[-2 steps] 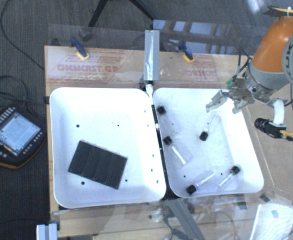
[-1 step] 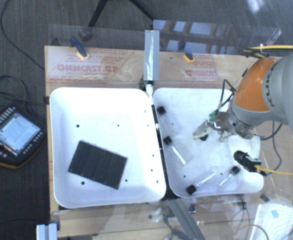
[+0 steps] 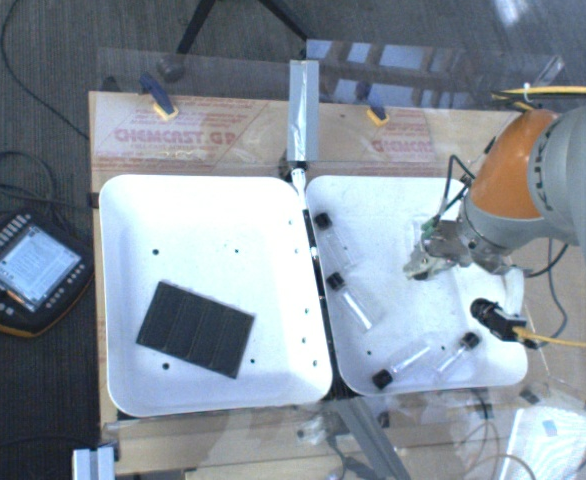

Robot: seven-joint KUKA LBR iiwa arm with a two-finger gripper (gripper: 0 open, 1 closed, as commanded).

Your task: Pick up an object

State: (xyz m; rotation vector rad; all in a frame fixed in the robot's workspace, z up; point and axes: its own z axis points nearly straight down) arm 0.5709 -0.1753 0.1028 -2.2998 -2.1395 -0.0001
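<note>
A flat dark grey ribbed panel (image 3: 195, 329) lies tilted in the left bin (image 3: 123, 208), toward its front left. In the right bin (image 3: 373, 193) lie several clear tubes with black caps: one (image 3: 350, 302) near the divider, one (image 3: 401, 364) at the front, one (image 3: 457, 352) at the front right. A small black piece (image 3: 321, 220) sits by the divider farther back. My gripper (image 3: 422, 264) hangs low over the right part of the right bin, reaching in from the right, behind the front tubes and apart from them. Its tip is small and blurred.
The raised divider (image 3: 313, 268) between the two bins runs front to back. A strip of grey tape (image 3: 303, 108) and clamps (image 3: 157, 92) sit on the board behind the bins. A teach pendant (image 3: 25, 271) lies on the floor at left.
</note>
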